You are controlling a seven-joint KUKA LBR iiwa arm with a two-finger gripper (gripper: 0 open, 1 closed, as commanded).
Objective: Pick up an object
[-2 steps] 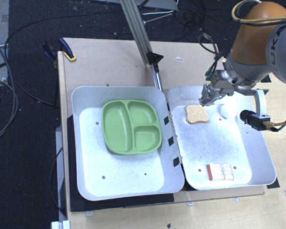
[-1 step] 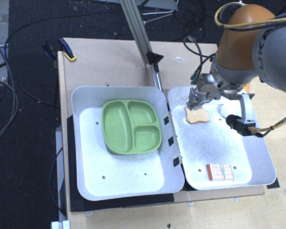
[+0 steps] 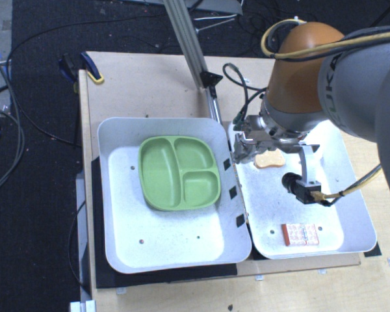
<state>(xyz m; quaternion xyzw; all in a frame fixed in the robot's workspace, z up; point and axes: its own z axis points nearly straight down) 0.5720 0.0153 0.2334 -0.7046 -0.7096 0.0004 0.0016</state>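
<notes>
Overhead, arm reaching in over right bin's far edge, gripper hanging by tan piece near dividing rim, one red-white pack lying near front edge, one green plate sitting mid left bin.

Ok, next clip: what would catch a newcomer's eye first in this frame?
The grey arm with its bulging orange band reaches in from the right and dominates the view, hanging over the right white bin. Next is the pale green three-compartment plate, sitting alone in the left white bin. Smaller draws in the right bin are a tan flat piece below the wrist and a small red-and-white patterned block near the front edge.
</notes>
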